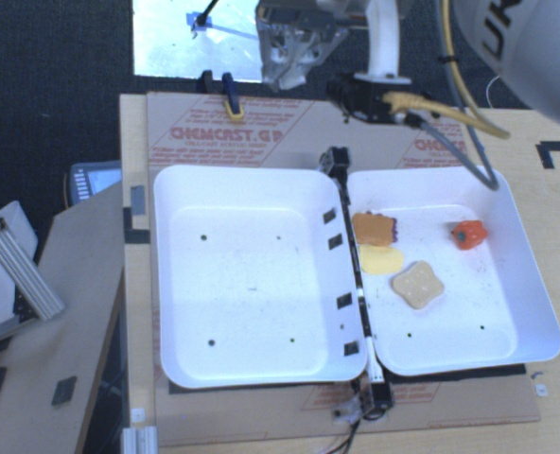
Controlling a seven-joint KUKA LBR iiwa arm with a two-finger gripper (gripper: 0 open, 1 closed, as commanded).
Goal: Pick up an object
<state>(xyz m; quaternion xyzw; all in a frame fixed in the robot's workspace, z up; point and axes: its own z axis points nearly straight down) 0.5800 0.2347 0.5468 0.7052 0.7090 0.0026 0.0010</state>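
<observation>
The gripper (286, 64), open or closed I cannot tell, hangs well away from the tan toy toast (417, 285), which lies flat in the right bin (535, 320), looks light and stiff, and seems best pinched across its sides.

white bins (242, 367) | orange-red piece (468, 235) | yellow slice (382, 261) | tan toast (417, 285)

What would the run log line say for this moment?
gripper: raised behind bins, holding nothing | right bin: orange-red toy, tan bread-shaped toy | pick: not started
</observation>
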